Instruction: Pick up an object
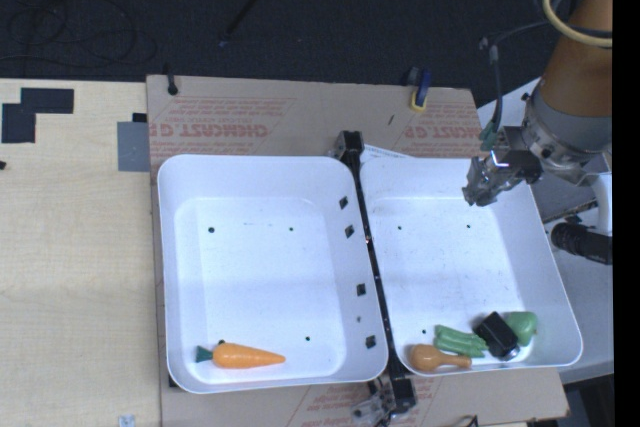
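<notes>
While the claw (487,183) hangs over the right bin's (560,260) far edge, its state impossible to tell, the pile of toy vegetables (478,343) well below it looks light, stiff and smooth, so grip a narrow middle.

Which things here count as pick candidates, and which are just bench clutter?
Pick candidates:
carrot, left bin
orange pear-shaped toy, green pods, black block, green piece, right bin

Clutter:
blue-and-yellow clamp
cardboard sheet
</notes>
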